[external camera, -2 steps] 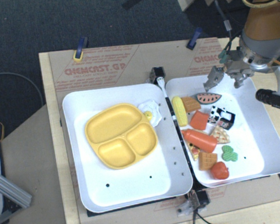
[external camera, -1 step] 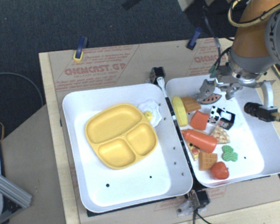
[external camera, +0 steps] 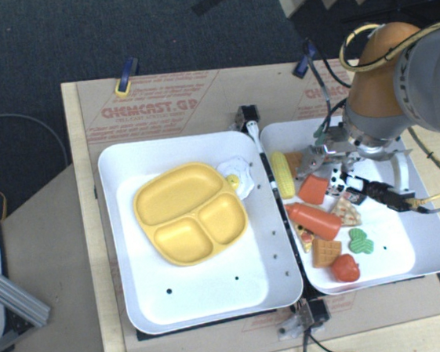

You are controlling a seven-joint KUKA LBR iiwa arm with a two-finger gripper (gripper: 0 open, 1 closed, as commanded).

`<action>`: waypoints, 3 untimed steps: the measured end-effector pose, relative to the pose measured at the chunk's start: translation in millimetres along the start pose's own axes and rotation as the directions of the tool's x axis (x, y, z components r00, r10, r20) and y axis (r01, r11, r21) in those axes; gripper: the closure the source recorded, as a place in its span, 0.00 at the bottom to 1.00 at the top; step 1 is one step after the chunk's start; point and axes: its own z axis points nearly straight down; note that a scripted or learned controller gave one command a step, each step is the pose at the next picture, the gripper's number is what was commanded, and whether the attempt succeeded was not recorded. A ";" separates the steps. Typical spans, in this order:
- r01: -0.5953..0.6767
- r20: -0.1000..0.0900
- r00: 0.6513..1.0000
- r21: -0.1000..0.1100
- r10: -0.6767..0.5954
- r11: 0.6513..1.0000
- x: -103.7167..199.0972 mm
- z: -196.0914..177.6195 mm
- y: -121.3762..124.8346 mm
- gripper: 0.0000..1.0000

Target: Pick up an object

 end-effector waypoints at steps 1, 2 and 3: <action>0.001 0.002 1.000 -0.007 -0.001 1.000 0.6 19.8 0.8 0.00; -0.001 0.002 1.000 -0.010 0.001 1.000 0.3 8.2 1.3 1.00; -0.001 0.004 1.000 -0.014 0.001 1.000 -6.2 -38.6 -1.7 1.00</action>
